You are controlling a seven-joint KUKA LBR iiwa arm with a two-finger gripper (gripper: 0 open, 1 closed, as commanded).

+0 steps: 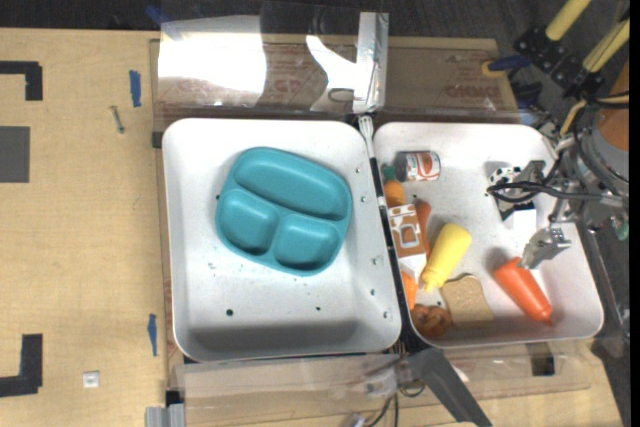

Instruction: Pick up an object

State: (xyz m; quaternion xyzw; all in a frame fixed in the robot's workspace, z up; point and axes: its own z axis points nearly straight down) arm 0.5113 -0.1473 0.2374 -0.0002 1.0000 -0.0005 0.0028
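Note:
The right bin (470, 140) holds several small things. An orange carrot (524, 288) lies near its right wall. A yellow bottle (445, 255) lies in the middle, tilted, beside a white and orange box (406, 231). A small can (417, 165) lies at the back. A brown cork-like square (468, 297) rests at the front, next to a brown round thing (431, 318). My gripper (543, 248) hangs just above the carrot's upper end, and nothing shows between its fingers.
The left bin (195, 295) carries a teal divided plate (283, 209) at its centre. The arm (600, 185) comes in over the right bin's right wall. A clear plastic sheet (260, 65) lies behind the bins on the wooden bench.

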